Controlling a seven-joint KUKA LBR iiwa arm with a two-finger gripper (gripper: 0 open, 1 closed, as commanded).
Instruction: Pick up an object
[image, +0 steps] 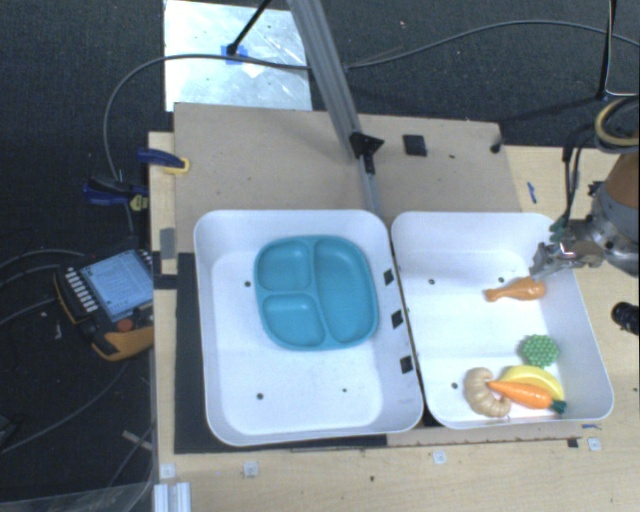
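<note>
In the right bin (455, 240), an orange-brown toy drumstick (515, 291) lies near the right wall. My gripper (556, 257) hangs just above and to the right of it, at the bin's right rim, and nothing shows in its grasp. Along the bin's front right corner lie a green broccoli head (539, 350), a yellow banana (535, 379), an orange carrot (522, 394) and a tan knobbly piece (484, 392).
The left bin (230, 400) holds a blue divided plate (316, 292). Black clips sit on the ridge between the two bins. A slanted metal pole (335, 85) crosses the bench's back edge. Cables and a handheld device (110, 300) lie left of the bench.
</note>
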